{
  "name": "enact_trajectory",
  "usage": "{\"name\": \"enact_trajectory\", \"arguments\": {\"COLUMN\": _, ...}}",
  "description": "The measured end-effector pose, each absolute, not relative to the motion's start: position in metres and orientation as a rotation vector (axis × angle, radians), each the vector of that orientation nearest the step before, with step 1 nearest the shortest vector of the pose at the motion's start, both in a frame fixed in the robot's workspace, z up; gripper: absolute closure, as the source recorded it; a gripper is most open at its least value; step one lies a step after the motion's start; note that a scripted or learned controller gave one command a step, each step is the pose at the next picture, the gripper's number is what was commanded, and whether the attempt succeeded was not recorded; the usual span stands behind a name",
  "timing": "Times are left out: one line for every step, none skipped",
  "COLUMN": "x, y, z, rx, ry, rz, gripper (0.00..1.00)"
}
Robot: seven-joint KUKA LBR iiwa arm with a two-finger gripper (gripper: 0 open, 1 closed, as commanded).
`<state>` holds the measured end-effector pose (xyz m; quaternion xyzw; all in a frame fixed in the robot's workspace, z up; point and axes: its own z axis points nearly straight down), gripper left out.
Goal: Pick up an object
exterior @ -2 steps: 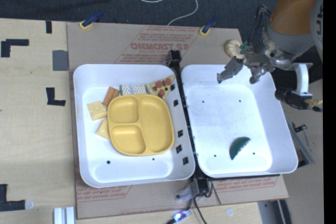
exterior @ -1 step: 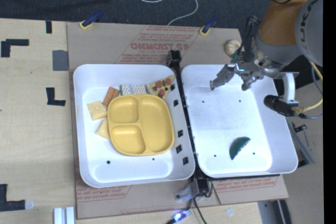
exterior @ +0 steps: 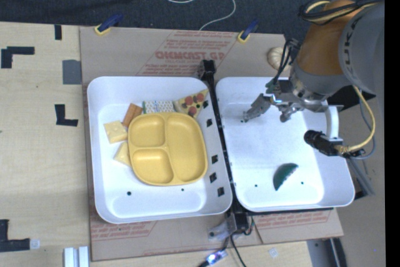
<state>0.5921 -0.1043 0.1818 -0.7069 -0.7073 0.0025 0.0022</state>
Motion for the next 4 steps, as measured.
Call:
{"name": "enact_trajectory", "arguments": {"x": 0.586, "y": -0.097, "z": 0.133, "rx": -2.217, "ry": -2.219, "rz": 0.007, "gripper": 0.0}}
{"name": "enact_trajectory", "arguments": {"x": 0.586, "y": -0.096, "z": 0.082, "rx": -2.219, "ry": -2.224, "rz": 0.003, "gripper": 0.0}}
{"name": "enact_trajectory", "arguments": {"x": 0.586, "y": -0.096, "z": 0.095, "rx": -2.219, "ry": -2.224, "rz": 0.001, "gripper": 1.0}}
{"name": "enact_trajectory", "arguments": {"x": 0.579, "y": -0.094, "z": 0.153, "rx": -2.222, "ry": -2.224, "rz": -0.004, "gripper": 1.0}}
